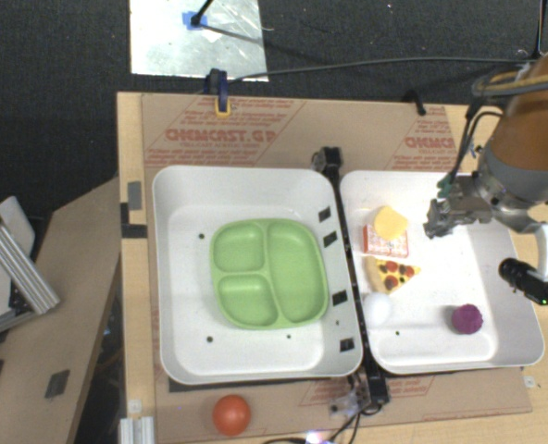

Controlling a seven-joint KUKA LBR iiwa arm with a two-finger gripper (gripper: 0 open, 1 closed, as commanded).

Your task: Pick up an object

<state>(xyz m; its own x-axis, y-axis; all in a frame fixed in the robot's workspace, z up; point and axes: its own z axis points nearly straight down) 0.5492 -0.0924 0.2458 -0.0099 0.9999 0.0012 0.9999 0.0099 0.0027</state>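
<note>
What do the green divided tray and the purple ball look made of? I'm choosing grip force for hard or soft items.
The green divided tray in the left white bin looks like moulded plastic: uniform colour, smooth rounded compartments, soft sheen. The purple ball in the right white bin looks matte and slightly uneven, perhaps rubber or foam; the view leaves that open.

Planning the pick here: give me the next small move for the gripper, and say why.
Probably shift the gripper toward the camera view's left and lower it over the yellow block. It hangs above bare floor of the right bin, holding nothing, and that block lies nearest, beside the red-and-white packet.
</note>
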